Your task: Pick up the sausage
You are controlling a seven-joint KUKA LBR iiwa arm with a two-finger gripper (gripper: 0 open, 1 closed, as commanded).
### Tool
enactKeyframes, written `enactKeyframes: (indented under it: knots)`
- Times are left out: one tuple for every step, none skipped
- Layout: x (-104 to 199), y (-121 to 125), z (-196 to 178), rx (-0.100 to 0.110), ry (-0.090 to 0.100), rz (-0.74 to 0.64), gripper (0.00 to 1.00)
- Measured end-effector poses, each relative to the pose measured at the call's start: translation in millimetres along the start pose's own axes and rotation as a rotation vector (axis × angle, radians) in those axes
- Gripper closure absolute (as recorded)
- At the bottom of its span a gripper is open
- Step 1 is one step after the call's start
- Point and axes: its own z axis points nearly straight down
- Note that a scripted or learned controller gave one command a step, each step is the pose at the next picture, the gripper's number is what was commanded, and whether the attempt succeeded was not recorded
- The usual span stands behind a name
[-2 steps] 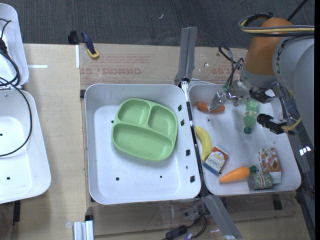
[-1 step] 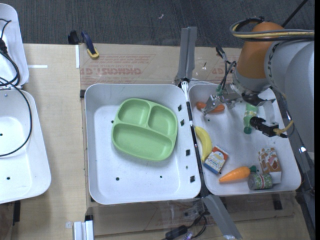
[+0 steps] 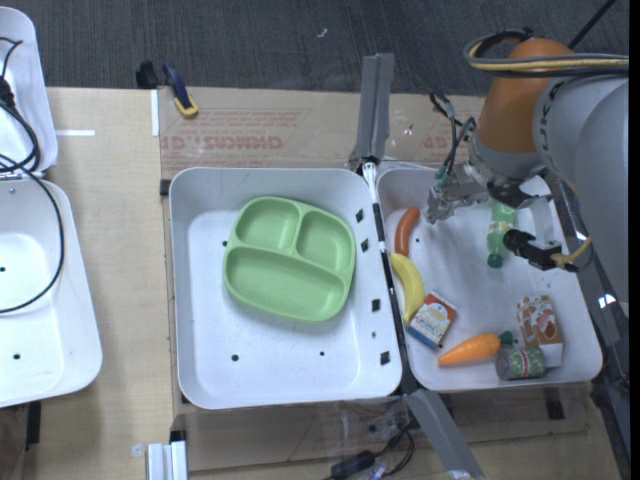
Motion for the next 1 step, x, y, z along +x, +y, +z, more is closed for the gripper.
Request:
enactKeyframes:
  knots:
    - [0.0, 0.0, 0.0, 0.000, 0.000, 0.000, 0.00]
